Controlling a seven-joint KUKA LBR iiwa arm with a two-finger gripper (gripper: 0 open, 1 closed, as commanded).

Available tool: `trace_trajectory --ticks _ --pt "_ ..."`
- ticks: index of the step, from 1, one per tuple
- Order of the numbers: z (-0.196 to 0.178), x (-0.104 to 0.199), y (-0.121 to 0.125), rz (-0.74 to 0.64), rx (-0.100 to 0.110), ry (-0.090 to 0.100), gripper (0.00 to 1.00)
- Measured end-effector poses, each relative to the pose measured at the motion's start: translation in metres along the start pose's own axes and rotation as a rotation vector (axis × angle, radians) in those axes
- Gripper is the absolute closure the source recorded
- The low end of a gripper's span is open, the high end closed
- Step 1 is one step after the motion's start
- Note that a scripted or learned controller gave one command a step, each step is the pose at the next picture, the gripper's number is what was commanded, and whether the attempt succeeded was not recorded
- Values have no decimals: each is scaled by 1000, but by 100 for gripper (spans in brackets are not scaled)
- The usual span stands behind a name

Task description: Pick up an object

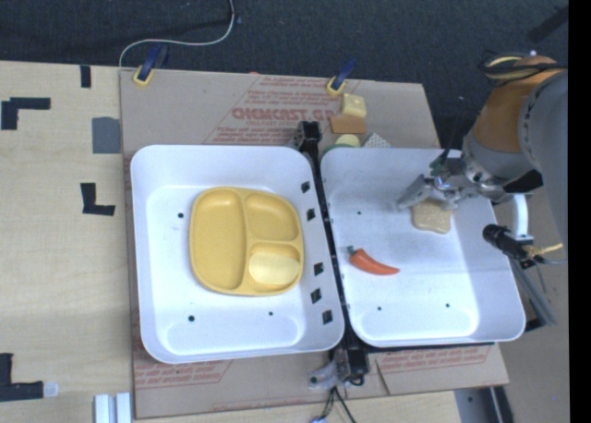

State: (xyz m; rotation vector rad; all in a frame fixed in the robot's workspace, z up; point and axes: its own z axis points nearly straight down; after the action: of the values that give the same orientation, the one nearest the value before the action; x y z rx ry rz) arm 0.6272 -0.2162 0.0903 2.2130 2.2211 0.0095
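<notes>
A grey KUKA arm with an orange band reaches in from the right of the frame, its jaws low over the upper part of the right-hand white bin. Whether the jaws are open or closed cannot be told from this angle. A pale tan, bread-like piece lies on the bin floor directly beneath and just touching the tool's outline; nothing can be seen gripped. Lower and to the left in the same bin lies an orange-red toy pepper or carrot with a green stem end, well apart from the tool.

The left-hand white bin holds a yellow divided plate at its centre, with a pale yellow rounded item in the plate's lower right compartment.

Both bins rest on a printed cardboard sheet clipped with yellow-and-blue clamps to the wooden desk. Above the bins' shared edge, at upper centre, sit small blocks in tan and yellow. A white cable trails across the dark floor at the top.
</notes>
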Motion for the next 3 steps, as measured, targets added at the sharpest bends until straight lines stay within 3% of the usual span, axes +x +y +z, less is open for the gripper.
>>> trace_trajectory --ticks 1,2,3 --pt "0 53 31 0 -4 -9 0" --pt "-1 82 22 2 -7 -10 0" --pt "0 81 21 0 -8 -5 0"
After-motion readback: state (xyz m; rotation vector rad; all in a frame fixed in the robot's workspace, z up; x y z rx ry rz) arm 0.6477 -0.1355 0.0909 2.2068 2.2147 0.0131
